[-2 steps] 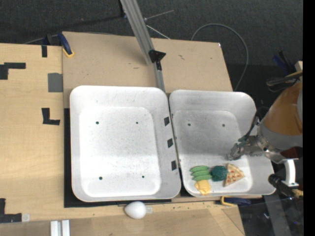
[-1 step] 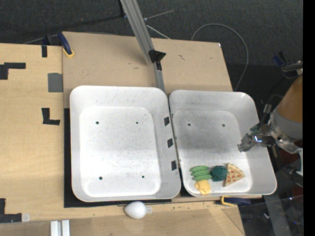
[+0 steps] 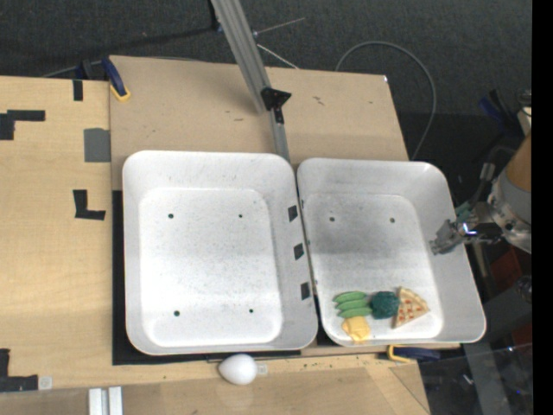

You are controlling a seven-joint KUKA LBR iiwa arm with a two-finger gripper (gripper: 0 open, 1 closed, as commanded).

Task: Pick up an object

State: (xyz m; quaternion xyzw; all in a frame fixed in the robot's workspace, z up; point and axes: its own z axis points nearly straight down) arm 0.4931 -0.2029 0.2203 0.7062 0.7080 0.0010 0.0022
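Note:
In the right bin [image 3: 371, 188], near its front edge, lie a green pea pod [image 3: 350, 302], a dark teal broccoli piece [image 3: 384, 303], a yellow piece [image 3: 355, 327] and a pizza slice [image 3: 409, 306], all close together. My gripper [image 3: 449, 234] hangs over the right bin's right rim, up and to the right of those objects, with nothing seen in it.
The left bin [image 3: 207, 249] sits beside the right one. A white egg [image 3: 238, 369] rests on the bench in front of the left bin. A grey metal pole [image 3: 246, 50] slants in from the top toward the gap between the bins.

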